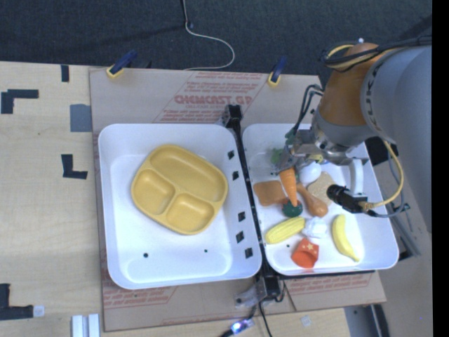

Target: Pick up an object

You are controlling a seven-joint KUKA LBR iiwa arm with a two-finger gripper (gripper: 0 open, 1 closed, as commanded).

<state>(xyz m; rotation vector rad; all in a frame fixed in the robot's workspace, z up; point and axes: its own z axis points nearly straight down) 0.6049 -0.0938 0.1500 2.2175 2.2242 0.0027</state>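
The right bin point(379, 258) holds several toy foods: an orange carrot point(290, 186) with a green end, a brown bread slice point(269, 192), a yellow corn cob point(285, 229), a red strawberry point(306, 253), a banana point(346, 237), a sausage point(315, 203) and a white egg point(310, 170). My gripper point(300, 154) hangs over the upper middle of this bin, right above the carrot's top and the egg. The wrist hides its fingers.
The left bin point(119, 258) carries a yellow three-compartment plate point(179, 188). A black divider point(242, 188) runs between the bins. The arm's grey and orange body point(365, 90) covers the right bin's far right corner. A thin cable point(210, 41) lies beyond the bins.
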